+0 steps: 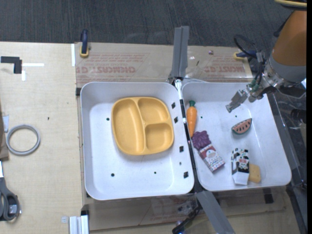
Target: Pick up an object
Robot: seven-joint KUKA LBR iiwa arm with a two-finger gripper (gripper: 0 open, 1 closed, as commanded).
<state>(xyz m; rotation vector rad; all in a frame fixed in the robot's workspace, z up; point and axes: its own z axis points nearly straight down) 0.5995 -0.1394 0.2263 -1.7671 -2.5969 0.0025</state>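
Arm point(287, 38): grey w/ orange band, comes in from right, over top-right corner of right bin.
Gripper point(236, 103): hangs over upper part of right bin point(214, 177), above the white floor. Its tip is a small grey shape, seen at a slant. If fingers are apart or together, I cannot tell from this view. Nothing is seen between them; it touches no object.
Nearest object: melon slice point(242, 126), red w/ green rind, lies just below-right of gripper, apart from it.
Carrot point(191, 118): orange w/ green top, lies along left wall of right bin, pointing down the view.
Grapes point(200, 139): purple bunch, just below carrot tip, touching or almost touching the red box.
Red box point(212, 159): small carton, tilted, near middle-bottom of right bin.
Cow carton point(239, 165): black-white pattern, upright-ish in view, at bottom right of right bin.
Yellow block point(254, 173): small, touching cow carton on its right side.
Left bin point(97, 179): holds yellow tray point(142, 126) w/ three compartments, set in upper middle part.
Bench point(44, 179): light wood, at left of bins. On it a grey ring point(22, 139); scissors point(8, 204) at bottom-left edge, partly cut off.
Blue clamp point(84, 42): at back, above left bin corner.
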